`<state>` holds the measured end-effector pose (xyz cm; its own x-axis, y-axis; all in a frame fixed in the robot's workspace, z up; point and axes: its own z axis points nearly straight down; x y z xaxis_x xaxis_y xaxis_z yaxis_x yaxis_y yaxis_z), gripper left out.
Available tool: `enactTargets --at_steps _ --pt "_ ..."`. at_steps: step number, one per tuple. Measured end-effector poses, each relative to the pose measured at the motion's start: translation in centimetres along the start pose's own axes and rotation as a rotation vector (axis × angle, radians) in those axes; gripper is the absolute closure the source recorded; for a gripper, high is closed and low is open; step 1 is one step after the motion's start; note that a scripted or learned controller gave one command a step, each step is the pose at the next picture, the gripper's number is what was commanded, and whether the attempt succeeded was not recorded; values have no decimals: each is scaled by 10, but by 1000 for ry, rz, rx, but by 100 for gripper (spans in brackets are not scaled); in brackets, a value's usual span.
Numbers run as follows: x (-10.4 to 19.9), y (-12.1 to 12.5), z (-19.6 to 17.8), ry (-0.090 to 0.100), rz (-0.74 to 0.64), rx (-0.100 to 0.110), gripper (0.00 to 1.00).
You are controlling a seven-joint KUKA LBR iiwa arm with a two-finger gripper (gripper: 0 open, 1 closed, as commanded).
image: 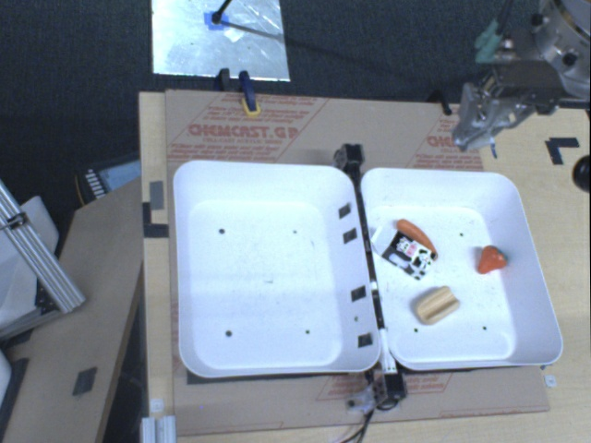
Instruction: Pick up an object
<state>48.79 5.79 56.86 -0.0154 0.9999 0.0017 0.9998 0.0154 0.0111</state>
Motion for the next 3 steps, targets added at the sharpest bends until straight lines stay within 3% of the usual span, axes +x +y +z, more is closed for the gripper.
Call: enactTargets --at_steps 1,2,3 --pt "0 0 0 0 0 1 0" --pt "0 1 -11 0 -4 -3 100" --pt "0 1 -11 0 -4 -2 0"
